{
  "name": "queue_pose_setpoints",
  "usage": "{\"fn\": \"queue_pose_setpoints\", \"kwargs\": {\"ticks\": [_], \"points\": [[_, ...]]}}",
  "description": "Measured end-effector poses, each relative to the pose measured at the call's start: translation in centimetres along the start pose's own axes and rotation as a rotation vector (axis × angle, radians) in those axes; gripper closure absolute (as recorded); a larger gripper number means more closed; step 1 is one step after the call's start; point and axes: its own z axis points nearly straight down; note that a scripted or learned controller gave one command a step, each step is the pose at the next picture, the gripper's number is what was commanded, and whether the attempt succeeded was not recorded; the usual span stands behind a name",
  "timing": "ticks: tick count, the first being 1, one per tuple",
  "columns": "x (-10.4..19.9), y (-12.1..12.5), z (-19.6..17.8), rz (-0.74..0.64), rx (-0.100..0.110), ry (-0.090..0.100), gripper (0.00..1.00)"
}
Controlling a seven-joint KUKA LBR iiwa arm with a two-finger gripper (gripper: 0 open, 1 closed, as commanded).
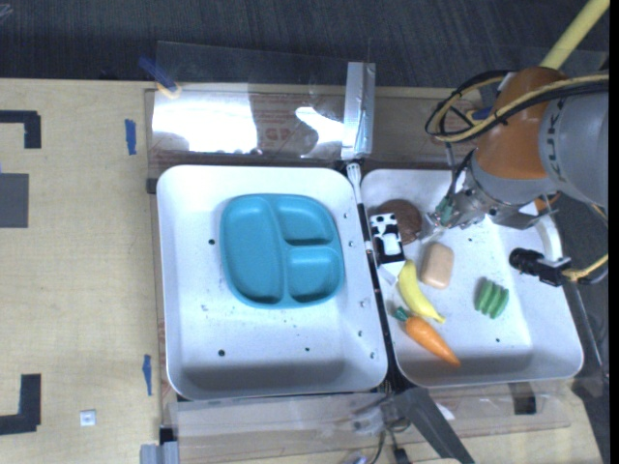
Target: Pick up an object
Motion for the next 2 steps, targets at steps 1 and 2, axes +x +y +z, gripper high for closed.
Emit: {"fn": "queue_pose_setpoints", "kwargs": {"ticks": [1, 2], "points": [[0.0, 0.0, 0.1, 0.0, 0.001, 0.001, 0.0], [1.3, -3.7, 1.2, -0.166, 0.005, 0.003, 0.0]]}}
